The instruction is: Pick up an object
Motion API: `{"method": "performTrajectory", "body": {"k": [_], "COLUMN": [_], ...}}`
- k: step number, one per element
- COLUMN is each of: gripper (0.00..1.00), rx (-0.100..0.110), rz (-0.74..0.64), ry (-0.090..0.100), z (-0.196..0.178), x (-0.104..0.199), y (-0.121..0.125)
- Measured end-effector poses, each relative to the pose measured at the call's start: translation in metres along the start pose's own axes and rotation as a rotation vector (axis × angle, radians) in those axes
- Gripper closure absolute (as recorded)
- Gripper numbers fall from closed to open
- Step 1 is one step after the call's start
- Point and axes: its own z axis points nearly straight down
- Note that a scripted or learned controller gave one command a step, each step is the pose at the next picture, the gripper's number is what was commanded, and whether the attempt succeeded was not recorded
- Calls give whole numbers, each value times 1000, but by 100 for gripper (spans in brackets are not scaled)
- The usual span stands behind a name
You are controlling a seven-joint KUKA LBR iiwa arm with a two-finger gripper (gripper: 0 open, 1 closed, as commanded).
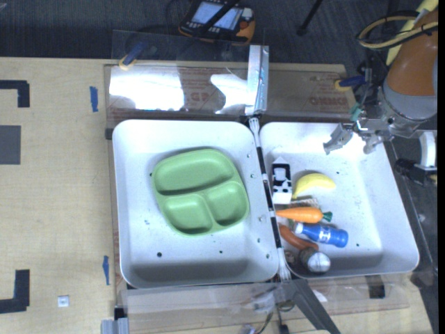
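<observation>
Well, from my end the gripper (353, 138) hangs over the far right corner of the right bin (389, 207). Its fingers look spread apart with nothing between them, though they are small in this view and I would not swear to it.

The candidates sit bunched against the divider, well apart from the gripper. The yellow banana (314, 184) lies on top at the far edge of the heap, clearest of the rest. I judge it a light toy, stiff and smooth, so likely to slip; I would close across its thick middle. The orange carrot (300, 215) and the blue bottle (325, 236) lie touching just nearer, too crowded for a clean grip. The green tray (200, 190) sits in the left bin (132, 207).
</observation>
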Motion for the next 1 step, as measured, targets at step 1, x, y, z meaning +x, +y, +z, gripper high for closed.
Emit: {"method": "performTrajectory", "body": {"k": [1], "gripper": [0], "rx": [0], "rz": [-158], "ry": [0], "z": [43], "x": [32], "y": [-91]}}
